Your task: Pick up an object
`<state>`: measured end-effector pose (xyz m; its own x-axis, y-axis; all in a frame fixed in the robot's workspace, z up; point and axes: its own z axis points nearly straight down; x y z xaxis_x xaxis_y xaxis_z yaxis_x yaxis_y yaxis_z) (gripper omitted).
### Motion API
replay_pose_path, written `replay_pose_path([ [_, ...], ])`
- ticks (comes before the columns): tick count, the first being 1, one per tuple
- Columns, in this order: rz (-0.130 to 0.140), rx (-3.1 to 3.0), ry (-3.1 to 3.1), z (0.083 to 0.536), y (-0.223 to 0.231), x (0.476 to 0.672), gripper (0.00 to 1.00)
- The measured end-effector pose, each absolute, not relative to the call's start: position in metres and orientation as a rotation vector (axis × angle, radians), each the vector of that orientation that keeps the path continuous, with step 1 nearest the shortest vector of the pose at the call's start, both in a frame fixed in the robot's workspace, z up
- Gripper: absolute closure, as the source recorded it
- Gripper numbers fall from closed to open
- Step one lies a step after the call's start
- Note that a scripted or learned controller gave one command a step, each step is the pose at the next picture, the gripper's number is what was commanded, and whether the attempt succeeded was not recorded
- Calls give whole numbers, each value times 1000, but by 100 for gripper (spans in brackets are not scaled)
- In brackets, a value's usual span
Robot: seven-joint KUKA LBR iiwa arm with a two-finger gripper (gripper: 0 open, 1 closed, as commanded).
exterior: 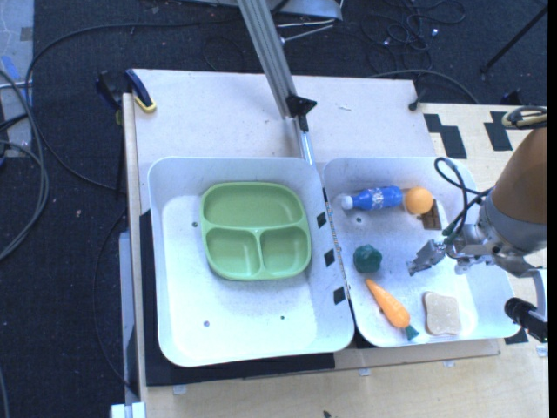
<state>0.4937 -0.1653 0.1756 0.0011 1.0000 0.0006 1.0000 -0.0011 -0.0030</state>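
Objects for the picking are all lying in the right bin [344, 171]: a blue-labelled bottle [372, 199] is resting on its side along the far edge, with an orange ball [419, 200] touching its end and a small brown block [430, 219] just beside that; a dark green lump [367, 257] is sitting near the wall shared with the other bin; a toy carrot [389, 303] is slanting toward the near edge, and a pale slice of bread [442, 313] is lying flat by the near right corner. They are looking scattered rather than arranged, apart enough that most could be approached singly, I judge. The gripper [426, 259] is hanging low over the bare middle of that bin, between the green lump and the bread; its fingers are standing slightly apart and gripping nothing; no object is lifted yet. The left bin [174, 320] is carrying only a green divided tray [257, 230], lying flat toward its far side. Both bins are sitting on a pale bench [218, 116], with a slanted metal pole [265, 37] rising from behind; beyond it the dark carpeted floor [61, 103] is trailing black cables.
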Motion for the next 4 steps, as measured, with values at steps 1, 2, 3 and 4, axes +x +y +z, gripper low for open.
replay_pose_path([
  [1, 2, -2220, -2219, 117, -169, 501, 0],
  [2, 0, -2223, -2219, 129, -169, 502, 100],
  [3, -1, -2221, -2225, 172, -170, 507, 100],
  [4, -2, -2221, -2228, 229, -173, 516, 100],
])
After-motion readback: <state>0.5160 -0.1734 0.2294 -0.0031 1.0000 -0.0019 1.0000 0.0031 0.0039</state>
